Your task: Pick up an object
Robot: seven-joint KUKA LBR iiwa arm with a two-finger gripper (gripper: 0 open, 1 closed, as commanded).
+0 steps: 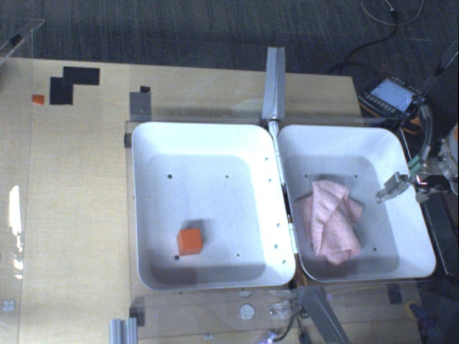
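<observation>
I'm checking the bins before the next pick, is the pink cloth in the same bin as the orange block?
No, the pink cloth lies in the right bin, while the orange block sits in the left bin.

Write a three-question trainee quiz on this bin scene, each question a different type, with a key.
1. True or false: the orange block lies in the right bin.
2. Multiple choice: what lies in the right bin? A) a crumpled pink cloth B) a blue cup C) a metal spoon
3. Fill in: the end effector hangs over the ____ bin, to the cloth's right.

Key
1. False; the block is in the left bin, near its front.
2. A
3. right
</observation>
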